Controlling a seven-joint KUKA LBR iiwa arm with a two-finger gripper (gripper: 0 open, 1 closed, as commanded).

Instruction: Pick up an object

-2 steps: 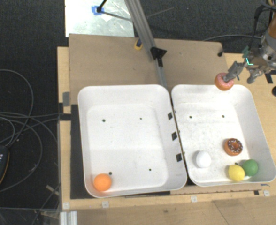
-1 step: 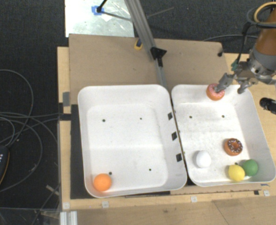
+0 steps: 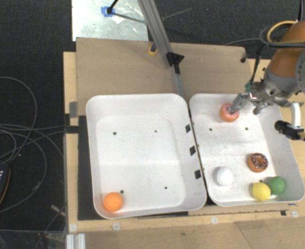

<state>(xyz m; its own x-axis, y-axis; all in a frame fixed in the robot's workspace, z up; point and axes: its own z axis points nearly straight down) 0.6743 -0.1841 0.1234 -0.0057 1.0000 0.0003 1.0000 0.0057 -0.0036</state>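
Looking at the right bin (image 3: 285, 154), I see the claw (image 3: 247, 104) at its upper edge, one finger (image 3: 237, 104) touching the pink donut (image 3: 229, 113) lying just left and below, though I cannot tell whether it is open or closed.

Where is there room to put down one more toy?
Most room: the left white bin, bare except for the orange ball in its near corner. The right white bin is crowded near: white ball, brown doughnut, yellow ball, green ball.
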